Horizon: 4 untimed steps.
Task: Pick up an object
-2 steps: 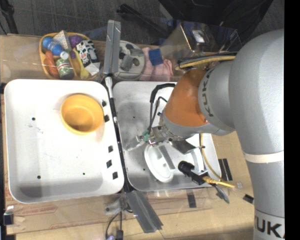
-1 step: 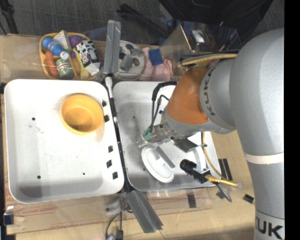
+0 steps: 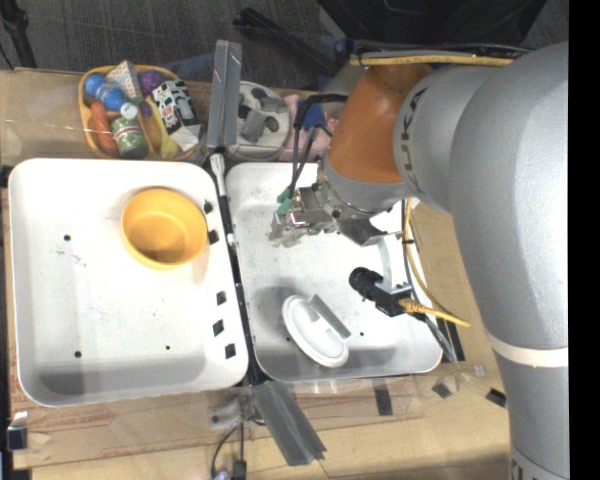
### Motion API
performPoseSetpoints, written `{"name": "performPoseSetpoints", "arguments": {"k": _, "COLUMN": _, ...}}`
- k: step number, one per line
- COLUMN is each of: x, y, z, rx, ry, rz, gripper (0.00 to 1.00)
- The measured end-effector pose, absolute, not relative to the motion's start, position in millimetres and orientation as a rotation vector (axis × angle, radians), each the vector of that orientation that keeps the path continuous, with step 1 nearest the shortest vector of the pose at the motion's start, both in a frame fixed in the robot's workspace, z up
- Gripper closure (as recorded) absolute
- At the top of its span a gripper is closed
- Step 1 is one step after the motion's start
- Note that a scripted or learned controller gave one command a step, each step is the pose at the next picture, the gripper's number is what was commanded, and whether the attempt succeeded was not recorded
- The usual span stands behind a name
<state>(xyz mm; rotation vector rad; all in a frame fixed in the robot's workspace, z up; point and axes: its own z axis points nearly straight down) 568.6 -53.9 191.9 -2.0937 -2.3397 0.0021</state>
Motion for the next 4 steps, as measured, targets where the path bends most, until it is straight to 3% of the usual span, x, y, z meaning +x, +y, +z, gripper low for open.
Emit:
{"name": "performPoseSetpoints", "arguments": {"k": 1, "x": 568.5, "y": -54, "z": 192, "rx": -2.094, "ry": -2.339, "rz": 0.003, "gripper": 0.00}}
{"name": "performPoseSetpoints", "arguments": {"k": 2, "x": 551.1, "y": -100, "z": 143, "rx": -2.150, "ry": -2.284, "rz": 0.007, "gripper": 0.00}}
{"name": "performPoseSetpoints", "arguments": {"k": 3, "x": 510.5, "y": -102, "z": 91, "rx": -2.061, "ry": -2.366, "rz": 0.003, "gripper": 0.00}}
{"name": "performPoseSetpoints", "arguments": {"k": 4, "x": 542.0, "y": -103, "z": 91, "rx": -2.292, "ry": -2.145, "rz": 0.003, "gripper": 0.00}}
